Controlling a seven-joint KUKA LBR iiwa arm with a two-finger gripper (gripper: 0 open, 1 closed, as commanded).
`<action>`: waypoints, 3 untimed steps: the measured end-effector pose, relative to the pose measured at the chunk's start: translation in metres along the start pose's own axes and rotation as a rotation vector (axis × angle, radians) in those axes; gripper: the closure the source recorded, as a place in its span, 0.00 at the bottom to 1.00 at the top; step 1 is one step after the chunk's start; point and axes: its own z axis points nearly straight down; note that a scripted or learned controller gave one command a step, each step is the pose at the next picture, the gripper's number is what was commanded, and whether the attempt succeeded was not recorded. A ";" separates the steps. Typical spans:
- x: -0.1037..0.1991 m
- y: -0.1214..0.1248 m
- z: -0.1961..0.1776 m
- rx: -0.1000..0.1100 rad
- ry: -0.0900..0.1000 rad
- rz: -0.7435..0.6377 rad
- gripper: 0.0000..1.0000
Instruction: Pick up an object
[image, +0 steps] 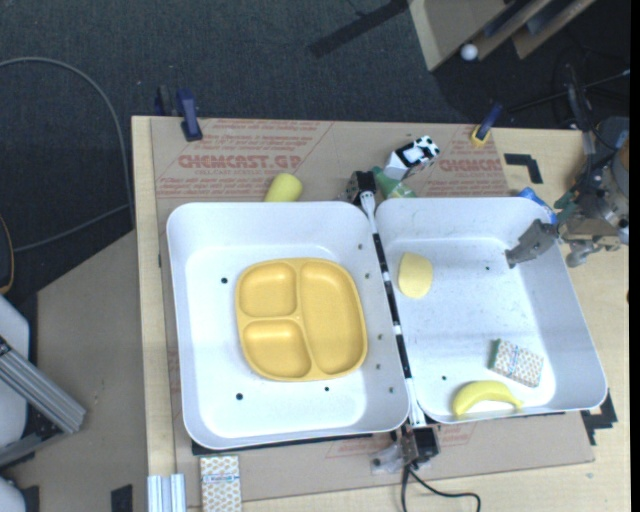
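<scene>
- The tool (540, 243) hangs over the upper right part of the right bin (570, 300), near its right wall; I cannot tell how it is set, and nothing can be seen held in it.
- Three candidates lie in that bin: a pale yellow rounded piece (415, 275) close to the left wall, a patterned packet (517, 362) toward the lower right, and a banana (485, 397) just beside the front rim.
- The left bin (195, 330) carries a yellow divided plate (300, 318), well apart from the tool.
- Risk, as I judge it: the banana sits so near the front rim that a descent there could strike the wall, or push the fruit against it without a grip.
- The packet looks flat, so a closing grasp may slide over it and come up with nothing.
- The rounded piece lies close to the divider between the bins, which leaves little room on that side.
- Open room is best in the bin's middle floor, between the three items; the tool has a free path down and left from where it hangs.
- On the surface (160, 180) behind the bins lie a small yellow object (284, 187) and a black-and-white toy (415, 154), both outside the bins.
</scene>
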 end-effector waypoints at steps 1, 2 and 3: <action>0.036 -0.001 0.118 0.002 0.001 0.000 0.00; 0.073 0.078 0.178 -0.005 0.002 -0.001 0.00; 0.073 0.088 0.180 -0.002 0.000 -0.001 0.00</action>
